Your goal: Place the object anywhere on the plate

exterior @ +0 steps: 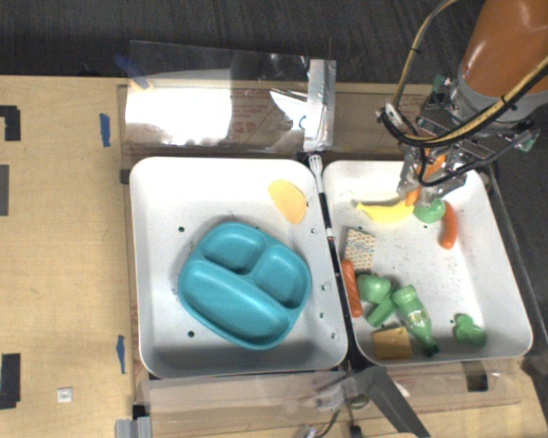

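Pick-up step: claw [426, 182], grip state indeterminate, over yellow banana-shaped toy [386, 210] in right bin; next, carry left to teal sectioned plastic plate [245, 283].

Bright, even overhead light floods the scene. Strong glare whitens the clear plastic sheet [219, 108] behind the bins, and the orange arm [511, 35] looks soft (slightly blurred); shadows stay faint.

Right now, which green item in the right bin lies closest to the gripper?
The round green piece at the bin's far end, directly beneath the gripper, beside the yellow banana. The other green pieces lie toward the near end.
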Motion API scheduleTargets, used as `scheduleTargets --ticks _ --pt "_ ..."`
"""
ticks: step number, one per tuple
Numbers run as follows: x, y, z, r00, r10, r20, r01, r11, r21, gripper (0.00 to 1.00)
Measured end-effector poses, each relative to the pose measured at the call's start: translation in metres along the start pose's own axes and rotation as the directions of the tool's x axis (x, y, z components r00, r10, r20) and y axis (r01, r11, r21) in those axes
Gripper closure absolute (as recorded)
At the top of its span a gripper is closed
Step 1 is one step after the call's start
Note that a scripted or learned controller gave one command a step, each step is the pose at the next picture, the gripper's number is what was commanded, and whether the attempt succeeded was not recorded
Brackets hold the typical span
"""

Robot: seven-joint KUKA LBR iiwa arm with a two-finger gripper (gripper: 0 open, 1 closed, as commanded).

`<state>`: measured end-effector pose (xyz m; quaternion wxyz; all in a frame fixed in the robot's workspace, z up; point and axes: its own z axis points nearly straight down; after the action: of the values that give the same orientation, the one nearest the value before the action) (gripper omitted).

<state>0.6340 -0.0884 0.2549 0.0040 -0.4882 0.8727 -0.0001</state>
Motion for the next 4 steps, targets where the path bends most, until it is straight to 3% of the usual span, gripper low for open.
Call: scheduleTargets --ticks 1,2,3,4 --pt "0.003 0.022 0.014 0.897 -0.441 0.0 0.441 0.897 -0.005 1.0" --pt "0.022 0.101 -0.002 0.763 -0.646 0.0 0.646 0.763 -0.005 1.0" --pt "0.014 0.062 0.013 0.585 -0.811 0.002 0.811 0.585 -0.002 1.0" --pt "0.032 0.08 0.015 0.334 -0.943 0.005 0.943 0.334 -0.006 1.0"
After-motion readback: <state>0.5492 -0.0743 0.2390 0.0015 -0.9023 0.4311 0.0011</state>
